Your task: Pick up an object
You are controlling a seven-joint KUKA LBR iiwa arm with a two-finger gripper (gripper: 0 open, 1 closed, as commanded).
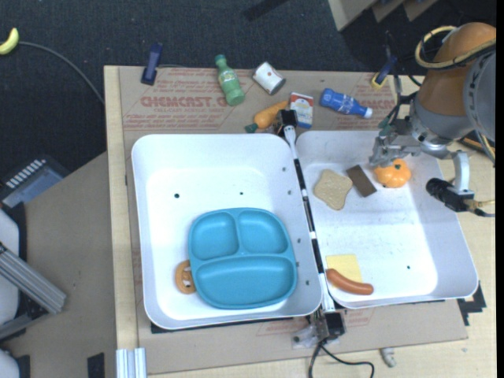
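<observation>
My gripper point(387, 154) is low over the far right part of the right bin point(441, 250), its tip touching or just above the top of an orange fruit point(394, 176). Just left of the fruit lie a dark brown bar point(361, 180) and a tan bread slice point(332, 188). In the bin's near left corner, a yellow cheese slice point(343, 267) lies beside a red sausage point(350, 283). The grey arm with its orange band point(449, 69) comes in from the upper right.
The left bin point(157, 172) holds a blue divided plate point(241, 256) with a pretzel point(184, 277) at its left edge. Behind the bins lie a green bottle point(230, 80), a blue bottle point(344, 102), a white can point(268, 77) and a small carton point(300, 109).
</observation>
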